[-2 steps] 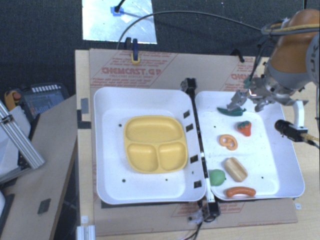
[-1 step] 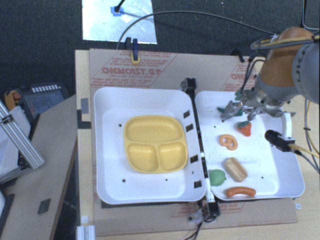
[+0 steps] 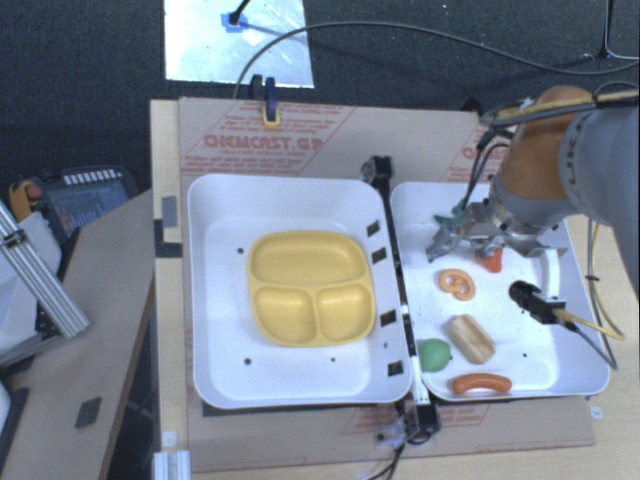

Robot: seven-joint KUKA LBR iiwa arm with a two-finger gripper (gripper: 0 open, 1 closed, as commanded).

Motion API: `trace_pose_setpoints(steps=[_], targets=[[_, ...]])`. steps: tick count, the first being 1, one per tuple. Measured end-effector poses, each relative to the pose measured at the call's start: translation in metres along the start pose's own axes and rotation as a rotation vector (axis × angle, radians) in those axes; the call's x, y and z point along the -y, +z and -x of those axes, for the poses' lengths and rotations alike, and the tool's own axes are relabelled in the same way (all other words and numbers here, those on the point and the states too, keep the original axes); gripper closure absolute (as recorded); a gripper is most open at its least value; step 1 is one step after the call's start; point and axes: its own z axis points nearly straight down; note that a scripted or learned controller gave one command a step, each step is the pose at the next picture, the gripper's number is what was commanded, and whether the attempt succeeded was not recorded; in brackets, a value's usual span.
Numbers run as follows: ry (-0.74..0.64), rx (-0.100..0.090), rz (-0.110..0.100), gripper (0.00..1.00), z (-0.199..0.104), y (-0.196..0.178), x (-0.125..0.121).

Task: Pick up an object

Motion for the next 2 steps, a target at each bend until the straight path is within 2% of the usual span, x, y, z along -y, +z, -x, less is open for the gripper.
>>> trace_pose_setpoints(steps=[1, 2], targets=[[0.001, 0.001, 0.003, 1.0, 0.001, -0.013, -0.001], [-0.003, 0.002, 0.009, 1.0, 0.001, -0.063, -0.012]])
